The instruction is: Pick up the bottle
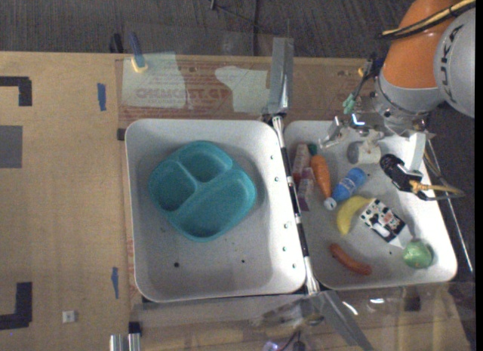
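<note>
Bottle (348,187) label blue, writing unreadable

Bench (60,191) with two white bins (143,266)

The 2 bins, left (143,266) and right (445,263), are white. A teal divided plate (202,189) lies in the left one. In the right one are a blue bottle (349,185) with a white cap, an orange carrot (322,175), a yellow banana (349,213), a red-orange sausage (349,259), a green ball (417,254) and a black-and-white patterned card (383,220). The arm (430,40) is grey with an orange band.
</note>
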